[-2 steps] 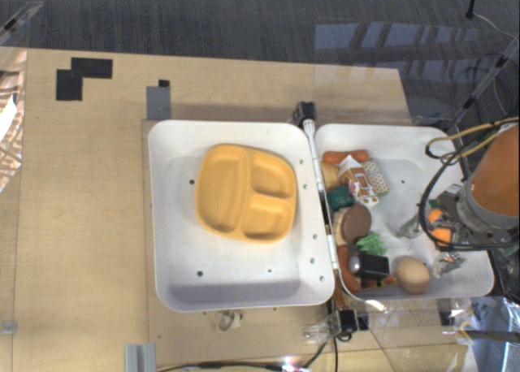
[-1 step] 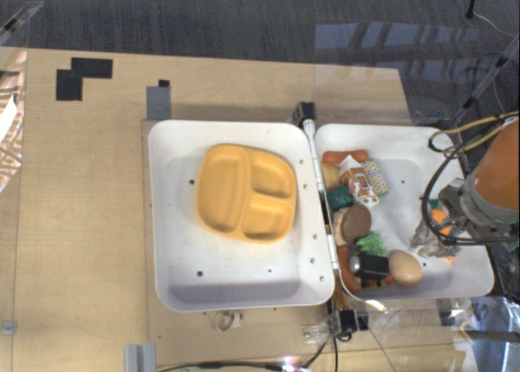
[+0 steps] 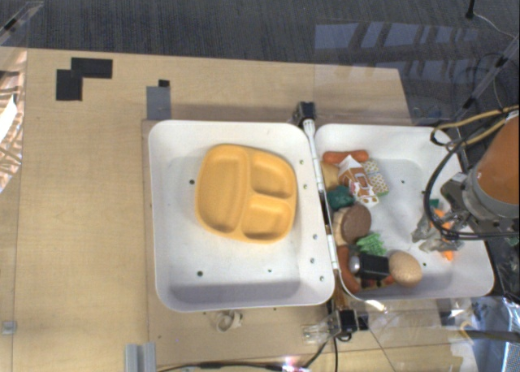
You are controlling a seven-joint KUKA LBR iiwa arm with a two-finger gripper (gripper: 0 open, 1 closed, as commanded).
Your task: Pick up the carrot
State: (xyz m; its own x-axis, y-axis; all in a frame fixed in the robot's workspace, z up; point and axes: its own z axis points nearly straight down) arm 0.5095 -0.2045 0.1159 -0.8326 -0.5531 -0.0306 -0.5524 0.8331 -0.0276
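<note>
The carrot (image 3: 448,254) is orange and lies near the right side of the right bin (image 3: 398,147). Only small orange bits of it show, one at the front and one behind the gripper, which covers most of it. My gripper (image 3: 437,233) hangs low directly over the carrot, below the arm's orange band (image 3: 497,169). From this view I cannot say whether the carrot is held.
A yellow divided plate (image 3: 246,192) lies in the left bin (image 3: 175,224). Along the right bin's left wall sits a cluster: a red and white packet (image 3: 359,174), a brown round piece (image 3: 354,222), green items (image 3: 371,242), a black block (image 3: 374,266) and a beige egg-shaped thing (image 3: 405,268).
</note>
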